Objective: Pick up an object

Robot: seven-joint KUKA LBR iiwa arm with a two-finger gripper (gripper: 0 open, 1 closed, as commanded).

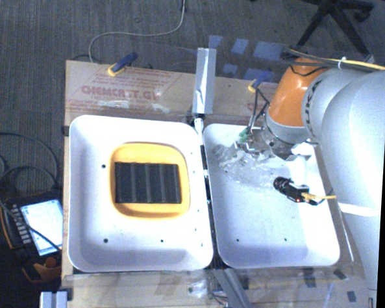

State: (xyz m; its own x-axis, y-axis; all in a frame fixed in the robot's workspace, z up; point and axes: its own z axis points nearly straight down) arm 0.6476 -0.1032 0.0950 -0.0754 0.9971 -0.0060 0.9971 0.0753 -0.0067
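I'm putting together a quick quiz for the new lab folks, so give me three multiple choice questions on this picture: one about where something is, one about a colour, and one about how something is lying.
1. The yellow tray is
A. in a drawer
B. in the left bin
C. on a shelf

2. The band above the wrist of the arm is
A. green
B. orange
C. blue

3. The yellow tray is
A. standing on edge
B. broken in two
C. lying flat

Answers:
1 B, since the tray sits in the middle of the left bin's floor.
2 B, since the curved band next to the grey casing is plainly orange.
3 C, since its whole dark ridged top faces up, with the yellow rim showing all round it.
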